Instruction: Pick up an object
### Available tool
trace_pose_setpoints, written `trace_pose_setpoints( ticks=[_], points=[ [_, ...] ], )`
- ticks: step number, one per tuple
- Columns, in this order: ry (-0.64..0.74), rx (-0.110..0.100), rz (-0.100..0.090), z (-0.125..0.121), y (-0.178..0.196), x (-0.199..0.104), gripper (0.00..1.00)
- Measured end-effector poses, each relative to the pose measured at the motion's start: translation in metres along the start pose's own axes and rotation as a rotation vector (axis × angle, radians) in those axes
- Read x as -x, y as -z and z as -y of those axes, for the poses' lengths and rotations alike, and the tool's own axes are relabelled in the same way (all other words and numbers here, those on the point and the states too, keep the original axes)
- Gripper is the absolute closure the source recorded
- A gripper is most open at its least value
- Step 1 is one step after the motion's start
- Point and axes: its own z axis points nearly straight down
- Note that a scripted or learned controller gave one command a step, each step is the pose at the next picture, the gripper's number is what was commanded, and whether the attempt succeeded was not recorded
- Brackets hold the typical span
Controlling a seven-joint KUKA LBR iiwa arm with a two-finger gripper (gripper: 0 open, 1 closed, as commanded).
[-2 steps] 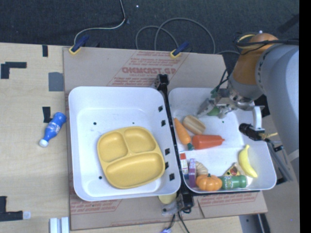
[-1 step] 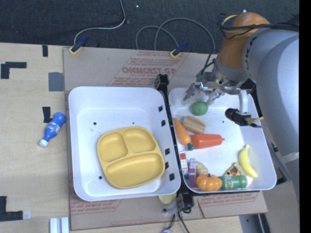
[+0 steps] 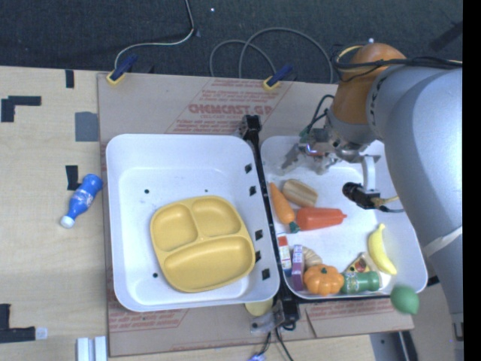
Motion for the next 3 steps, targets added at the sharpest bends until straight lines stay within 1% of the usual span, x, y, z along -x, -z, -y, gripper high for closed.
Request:
trace_pose_setpoints(
  ticks=[1, 2, 3],
  points=[
    [-0.003, 0.005, 0.004, 0.068, 0.005, -0.02, 0.0],
    [-0.002, 0.0, 0.002, 0.067, 0.012, -0.02, 1.0],
    [0.003, 0.003, -0.003, 0.1, 0.107, -0.115, 1.0]
  ],
)
